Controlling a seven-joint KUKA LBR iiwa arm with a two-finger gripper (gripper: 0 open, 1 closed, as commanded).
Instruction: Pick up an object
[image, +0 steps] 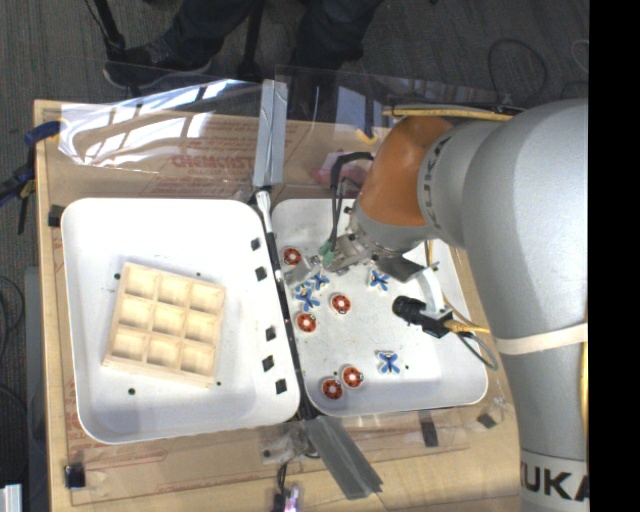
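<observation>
Over right bin (455, 375) — gripper (335, 255), perhaps touching pieces

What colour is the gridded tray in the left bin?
Pale wood, cream-tan, seen plainly in the camera view: the gridded tray lies in the left bin.

1. We read the brand "KUKA" in dark capitals on the grey arm (540, 300), at the lower right corner of the camera view; the last letter runs to the edge of the picture.
2. We note faint reddish printed lettering on the brown board of the worktop (215, 160), above the left bin and beneath a clear plastic sheet (170, 120). The glare and blur prevent a reliable reading; we cannot tell the words.
3. We find no other legible text, numbers, labels or signs.
</observation>
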